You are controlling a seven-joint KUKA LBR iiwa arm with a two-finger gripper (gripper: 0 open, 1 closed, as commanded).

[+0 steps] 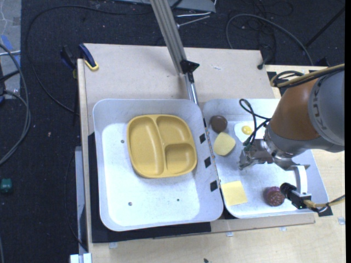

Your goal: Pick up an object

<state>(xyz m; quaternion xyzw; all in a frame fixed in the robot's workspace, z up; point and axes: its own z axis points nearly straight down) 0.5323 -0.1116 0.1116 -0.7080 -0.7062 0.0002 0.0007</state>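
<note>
the approach step is underway: the gripper is hung low in the right white bin, near the pale yellow rounded lump (jaw state can't be told). a descent onto it is needed next.

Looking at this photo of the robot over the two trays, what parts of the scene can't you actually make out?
- Gripper, camera view: small and dark; its tip position over the right bin is unclear.
- Fried egg toy: partly covered by a black cable.
- Right bin's far side: hidden under the arm.
- Dark red item: too small to identify.
</note>
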